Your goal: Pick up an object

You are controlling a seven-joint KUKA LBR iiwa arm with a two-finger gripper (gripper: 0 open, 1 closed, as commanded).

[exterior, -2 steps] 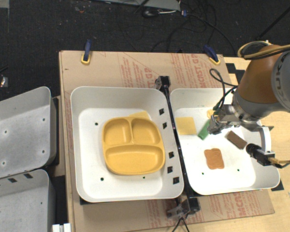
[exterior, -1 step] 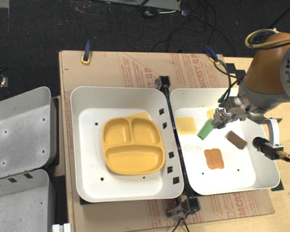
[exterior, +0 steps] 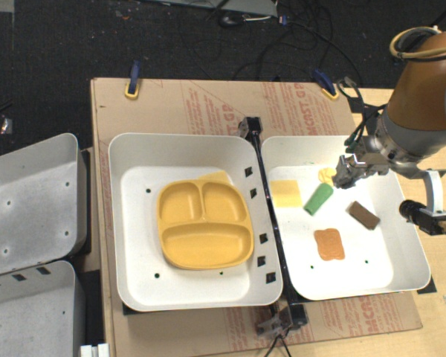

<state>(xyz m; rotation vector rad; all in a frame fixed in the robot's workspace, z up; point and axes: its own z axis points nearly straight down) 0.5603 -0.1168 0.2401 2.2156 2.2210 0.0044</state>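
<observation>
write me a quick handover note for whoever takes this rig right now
Gripper: low over the right bin, near its back; whether it is open or shut can't be told, and nothing is seen held.
Right bin: pale yellow block, green block, brown block, orange toast-like piece, and a small yellow item beside the gripper.
Left bin: yellow divided tray.
Done: no pick visible.
Left: grasp and lift one object.
</observation>
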